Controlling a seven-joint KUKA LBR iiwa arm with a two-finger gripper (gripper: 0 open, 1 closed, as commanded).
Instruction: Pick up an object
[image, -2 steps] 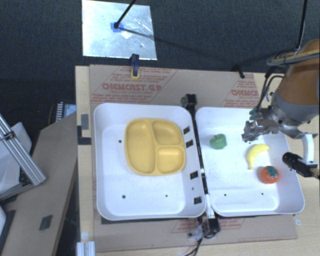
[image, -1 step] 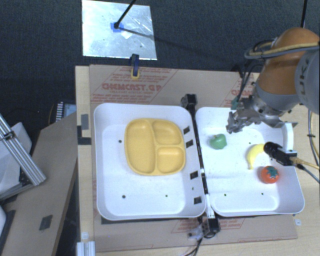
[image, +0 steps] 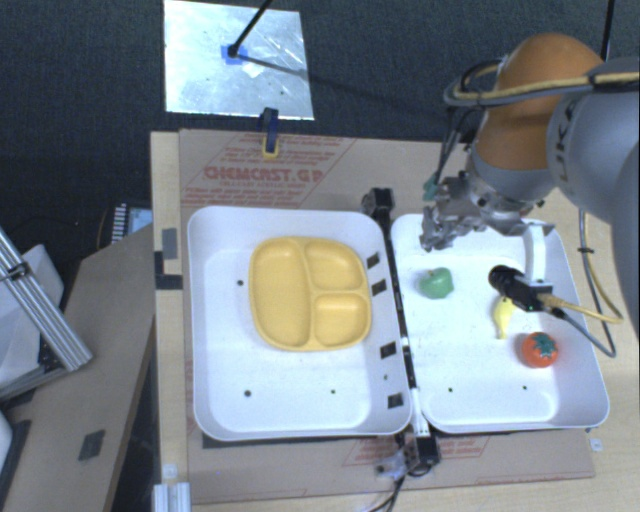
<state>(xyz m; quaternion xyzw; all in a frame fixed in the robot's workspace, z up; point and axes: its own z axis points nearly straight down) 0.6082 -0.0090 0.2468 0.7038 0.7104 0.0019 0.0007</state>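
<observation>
Where the gripper hangs over the right bin, open or closed cannot be told (blurred); apple just beside.

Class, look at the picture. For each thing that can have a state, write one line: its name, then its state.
pincer: poised over the far end of the right bin, apart from the fruit
green fruit: resting on the right bin's floor, ungrasped
banana: lying flat in the right bin
orange fruit: sitting in the right bin, green top up
yellow plate: flat, right way up, in the left bin
</observation>
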